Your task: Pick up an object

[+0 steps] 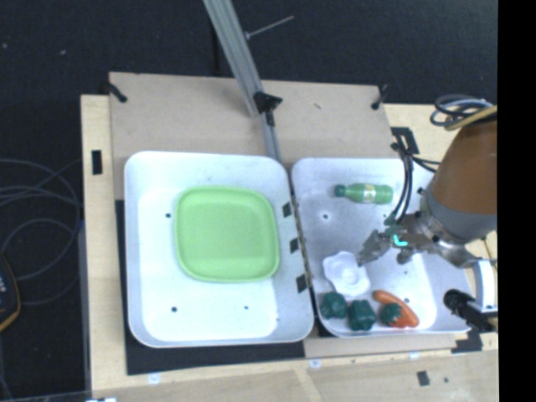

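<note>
Holding a green plate (pixel 226 234): left bin (pixel 146 182).

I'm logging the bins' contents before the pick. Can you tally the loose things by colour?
Light green: 2, plate and bottle
White: 1, a small white item
Dark green: 2, and
Orange: 1, carrot-like piece
Total: 6

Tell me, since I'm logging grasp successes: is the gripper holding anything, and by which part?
Nothing is held. The gripper hangs open above the right bin, with no object between its fingers; the white cup lies just below it.
</note>
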Robot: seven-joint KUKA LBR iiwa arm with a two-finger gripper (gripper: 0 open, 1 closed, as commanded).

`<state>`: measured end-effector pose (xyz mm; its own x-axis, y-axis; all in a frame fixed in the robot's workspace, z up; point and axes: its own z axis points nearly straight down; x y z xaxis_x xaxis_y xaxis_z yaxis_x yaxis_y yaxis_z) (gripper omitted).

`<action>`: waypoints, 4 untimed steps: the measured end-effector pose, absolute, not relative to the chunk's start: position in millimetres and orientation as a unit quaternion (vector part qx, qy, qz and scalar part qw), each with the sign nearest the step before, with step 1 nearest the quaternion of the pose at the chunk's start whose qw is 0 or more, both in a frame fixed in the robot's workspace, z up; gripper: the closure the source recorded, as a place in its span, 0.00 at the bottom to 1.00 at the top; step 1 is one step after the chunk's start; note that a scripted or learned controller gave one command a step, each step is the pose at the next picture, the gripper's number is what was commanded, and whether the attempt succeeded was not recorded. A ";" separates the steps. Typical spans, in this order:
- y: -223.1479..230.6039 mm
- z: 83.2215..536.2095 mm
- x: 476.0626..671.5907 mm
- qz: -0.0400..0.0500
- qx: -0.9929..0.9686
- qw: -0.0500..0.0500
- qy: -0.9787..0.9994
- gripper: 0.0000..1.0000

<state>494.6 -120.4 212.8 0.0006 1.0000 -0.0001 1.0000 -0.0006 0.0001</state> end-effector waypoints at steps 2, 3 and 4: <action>-125.1 161.0 503.1 -0.001 0.707 -0.001 0.707 0.00; -125.2 100.3 506.3 -0.001 0.707 -0.001 0.707 0.00; -125.5 101.1 506.7 0.001 0.707 0.000 0.707 0.00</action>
